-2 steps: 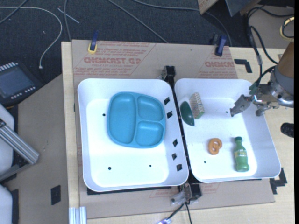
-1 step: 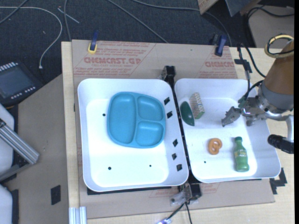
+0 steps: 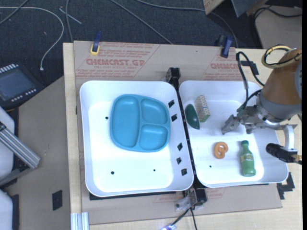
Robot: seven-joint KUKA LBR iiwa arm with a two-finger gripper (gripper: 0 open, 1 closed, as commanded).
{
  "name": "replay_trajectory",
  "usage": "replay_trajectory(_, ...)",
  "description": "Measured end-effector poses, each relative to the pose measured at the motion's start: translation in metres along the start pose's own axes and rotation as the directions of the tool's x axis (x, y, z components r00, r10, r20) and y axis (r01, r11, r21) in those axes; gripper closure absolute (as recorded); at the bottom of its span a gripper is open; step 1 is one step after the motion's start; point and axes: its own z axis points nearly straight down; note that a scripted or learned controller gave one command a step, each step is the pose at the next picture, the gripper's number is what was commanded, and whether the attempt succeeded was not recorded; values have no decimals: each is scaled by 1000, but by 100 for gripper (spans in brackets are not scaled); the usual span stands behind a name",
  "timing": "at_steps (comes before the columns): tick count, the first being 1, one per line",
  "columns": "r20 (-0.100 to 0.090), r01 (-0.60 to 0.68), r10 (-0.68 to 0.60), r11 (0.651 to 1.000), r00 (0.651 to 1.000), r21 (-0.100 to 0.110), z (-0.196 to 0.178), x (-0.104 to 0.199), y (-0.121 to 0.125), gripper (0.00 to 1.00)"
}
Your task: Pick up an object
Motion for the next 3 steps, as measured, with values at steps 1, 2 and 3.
replay_trajectory(1,2,-1,1,1000,1000,-7,-14,-1,1,100)
replay_trajectory(2,5,1,-1,1000,1000,-13,-70,1,13,100)
replay_trajectory(3,5,1,-1,1000,1000,-15,-136,2,16,100)
